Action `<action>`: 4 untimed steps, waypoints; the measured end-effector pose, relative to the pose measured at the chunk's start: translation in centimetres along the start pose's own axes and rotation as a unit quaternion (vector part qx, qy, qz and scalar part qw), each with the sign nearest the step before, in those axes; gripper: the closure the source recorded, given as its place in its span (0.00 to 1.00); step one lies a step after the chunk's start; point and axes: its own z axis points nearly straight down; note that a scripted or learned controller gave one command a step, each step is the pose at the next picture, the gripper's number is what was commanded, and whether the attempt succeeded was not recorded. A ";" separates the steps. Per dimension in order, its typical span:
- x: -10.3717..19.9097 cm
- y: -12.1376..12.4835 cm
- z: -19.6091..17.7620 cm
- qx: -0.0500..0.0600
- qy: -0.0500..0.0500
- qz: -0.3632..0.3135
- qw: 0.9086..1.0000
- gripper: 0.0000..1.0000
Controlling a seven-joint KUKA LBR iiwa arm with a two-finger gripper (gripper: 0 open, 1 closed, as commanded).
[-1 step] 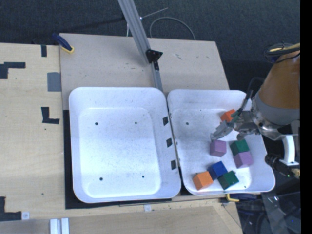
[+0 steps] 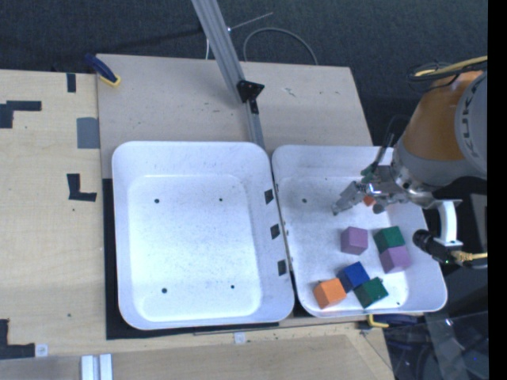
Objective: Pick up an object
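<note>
Six blocks (image 2: 363, 266) clustered in the right bin (image 2: 317, 165), fingers (image 2: 353, 199) above them, grip state indiscernible.

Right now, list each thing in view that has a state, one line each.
gripper: above the right bin's upper part, nothing visibly held
right bin: holds six blocks
left bin: upright, beside the right bin
purple block: resting alone
orange block: against the blue block
</note>
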 end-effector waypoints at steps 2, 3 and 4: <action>4.6 -4.4 2.2 0.004 0.003 -0.001 1.000 0.00; 2.6 -6.4 -16.8 -0.006 0.000 0.001 1.000 0.00; -1.9 0.7 -18.5 -0.005 -0.002 0.002 1.000 0.00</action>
